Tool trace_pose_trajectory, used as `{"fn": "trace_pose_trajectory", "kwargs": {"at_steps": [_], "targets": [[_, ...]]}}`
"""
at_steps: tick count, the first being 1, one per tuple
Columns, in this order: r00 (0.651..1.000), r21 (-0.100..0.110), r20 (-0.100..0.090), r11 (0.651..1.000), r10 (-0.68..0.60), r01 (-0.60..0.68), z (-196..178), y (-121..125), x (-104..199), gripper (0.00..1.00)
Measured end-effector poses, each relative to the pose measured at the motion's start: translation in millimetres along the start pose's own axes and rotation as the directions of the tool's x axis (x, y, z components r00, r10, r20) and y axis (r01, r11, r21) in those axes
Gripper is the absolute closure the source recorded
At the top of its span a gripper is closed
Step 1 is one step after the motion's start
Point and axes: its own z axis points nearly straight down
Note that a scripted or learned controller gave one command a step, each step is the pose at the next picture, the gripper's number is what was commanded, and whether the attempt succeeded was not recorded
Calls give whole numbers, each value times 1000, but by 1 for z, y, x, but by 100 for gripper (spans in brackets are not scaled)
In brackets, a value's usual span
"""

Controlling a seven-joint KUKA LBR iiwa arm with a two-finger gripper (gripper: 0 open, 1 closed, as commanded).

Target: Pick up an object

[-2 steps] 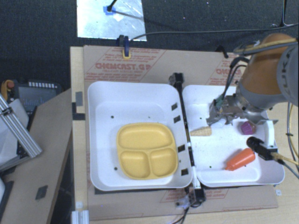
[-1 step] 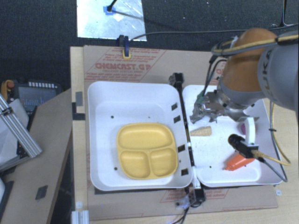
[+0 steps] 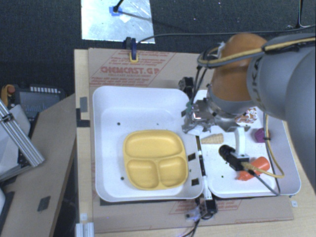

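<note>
The end effector [image 3: 196, 120] sits low over the seam where the two bins meet, just right of centre in the frame. Wrist hardware hides its tip from the slanted camera, so I cannot tell whether it stands wide or narrow, and nothing can be seen gripped in it. That low stance at the right bin's [image 3: 224, 184] inner edge reads as a try at a grasp, not a carry.

Just below and right of it lies a tan wedge [image 3: 211, 138], flat on the bin floor with its point toward the frame's right. It is the nearest loose thing and the likeliest target, lying close beside the end effector, though contact cannot be judged. Further toward the lower right rests an orange piece [image 3: 258, 165], and a small purple piece [image 3: 259, 134] lies near the bin's right side, half tucked under the arm. All three are scattered loosely — placed as pickable clutter, by the look of it, not arranged.

The left bin [image 3: 111, 112] holds a yellow divided tray [image 3: 155, 158], flat and well apart from the end effector across the seam.

The arm [image 3: 289, 80] comes in from the upper right, its grey link filling that corner, and its orange band [image 3: 238, 65] bends steeply down — the wrist points nearly straight at the bin floor.
</note>
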Motion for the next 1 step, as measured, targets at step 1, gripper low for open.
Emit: {"fn": "trace_pose_trajectory", "kwargs": {"at_steps": [1], "targets": [[1000, -2, 0, 1000, 1, -1, -12, 4, 56, 100]]}}
